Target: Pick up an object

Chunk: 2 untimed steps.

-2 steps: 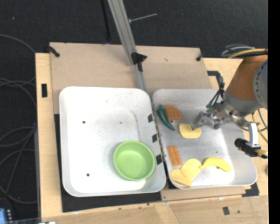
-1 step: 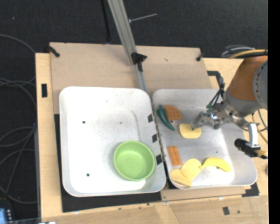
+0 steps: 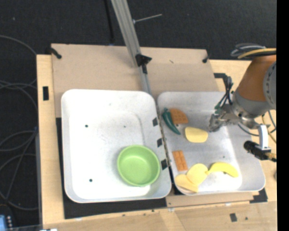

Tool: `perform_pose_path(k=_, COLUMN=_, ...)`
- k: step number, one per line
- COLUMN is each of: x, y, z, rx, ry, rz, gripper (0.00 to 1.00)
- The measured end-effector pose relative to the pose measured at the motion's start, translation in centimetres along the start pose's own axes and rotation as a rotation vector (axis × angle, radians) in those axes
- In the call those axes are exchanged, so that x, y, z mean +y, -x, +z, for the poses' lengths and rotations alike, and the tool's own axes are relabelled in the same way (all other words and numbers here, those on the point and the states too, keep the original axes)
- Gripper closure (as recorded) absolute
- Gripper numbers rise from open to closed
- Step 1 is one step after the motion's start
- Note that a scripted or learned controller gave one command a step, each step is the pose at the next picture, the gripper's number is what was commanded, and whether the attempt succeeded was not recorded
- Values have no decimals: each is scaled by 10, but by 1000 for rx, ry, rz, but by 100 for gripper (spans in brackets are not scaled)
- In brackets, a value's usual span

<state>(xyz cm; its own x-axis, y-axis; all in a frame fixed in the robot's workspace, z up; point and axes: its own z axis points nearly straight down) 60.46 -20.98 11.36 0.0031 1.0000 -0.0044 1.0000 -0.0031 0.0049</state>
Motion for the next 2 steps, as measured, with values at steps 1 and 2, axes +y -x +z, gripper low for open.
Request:
perform_pose_path(k=1, x=2, y=7, z=-63, rx=2, ry=3, rz=2, gripper=100)
perform_pose_path(k=2, x=-4, y=4, z=-113, rx=3, ry=2, rz=-5, gripper=100)
